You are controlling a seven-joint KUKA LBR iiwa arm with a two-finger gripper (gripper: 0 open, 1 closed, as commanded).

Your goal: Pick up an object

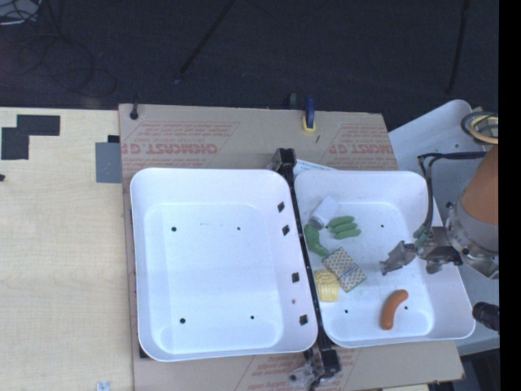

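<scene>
The right bin (366, 190) holds several small objects: an orange sausage (392, 309) near its front right, a checkered grey-and-tan block (344, 268), a yellow corn-like piece (326, 284), a green pea pod (343, 227), a second green piece (314, 239) and a white cylinder (324, 211). My gripper (400, 259) hangs over the right side of this bin, above and just behind the sausage, right of the checkered block. Nothing shows between its fingers.
The left bin (146, 243) stands beside the right one, with a black divider clip row (297, 251) between them. Both rest on a cardboard sheet (203, 141). The arm's orange band (492, 190) and a cable (427, 194) sit at the right edge.
</scene>
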